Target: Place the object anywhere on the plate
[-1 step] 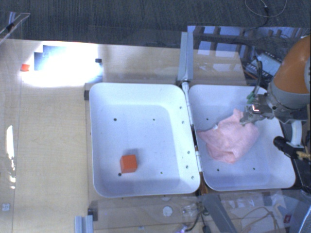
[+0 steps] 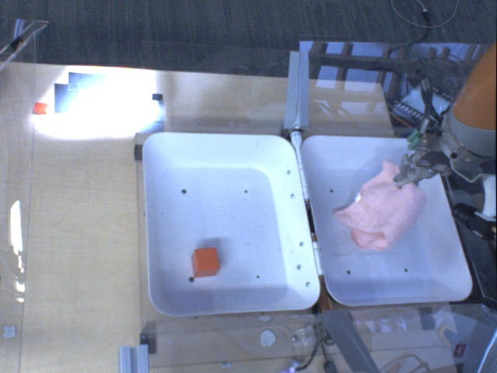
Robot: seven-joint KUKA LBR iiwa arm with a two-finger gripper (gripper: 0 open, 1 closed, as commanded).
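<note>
One fixed camera looks down at a slant from above the bench [image 2: 78, 231], far enough to take in both white bins: left bin [image 2: 167, 301] and right bin [image 2: 458, 286]. Floor beyond the far edge appears dark, perhaps carpet.

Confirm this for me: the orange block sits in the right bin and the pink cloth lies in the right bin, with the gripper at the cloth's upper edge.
One thing is wrong. The camera view shows the orange block in the left bin, not the right. The rest stands: the pink cloth lies in the right bin, with the gripper at its upper edge.
</note>
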